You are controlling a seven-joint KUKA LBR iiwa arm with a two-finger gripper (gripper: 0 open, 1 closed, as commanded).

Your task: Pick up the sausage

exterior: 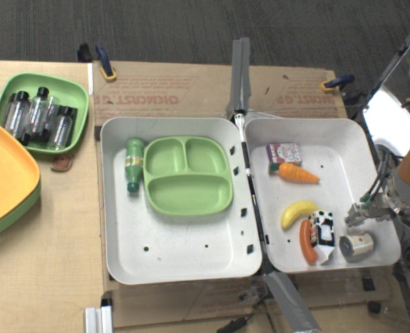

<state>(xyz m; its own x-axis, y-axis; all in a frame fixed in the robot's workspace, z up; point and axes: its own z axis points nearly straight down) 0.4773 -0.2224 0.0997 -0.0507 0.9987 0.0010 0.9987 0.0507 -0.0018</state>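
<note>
The sausage (306, 242) is a short red-orange link lying near the front edge of the right bin (350, 134). It sits just below a banana (298, 214) and against a black-and-white carton (322, 229). My gripper (363, 214) hangs low over the bin's right side, above a grey can (357, 246). It is well to the right of the sausage, with the carton between them. Nothing shows in its grasp.
A carrot (298, 173) and a purple box (285, 152) lie at the back of the right bin. The left bin (177, 248) holds a green divided plate (188, 175) and a green bottle (133, 164). A green tray of bottles (41, 113) and yellow plates (7, 182) stand at far left.
</note>
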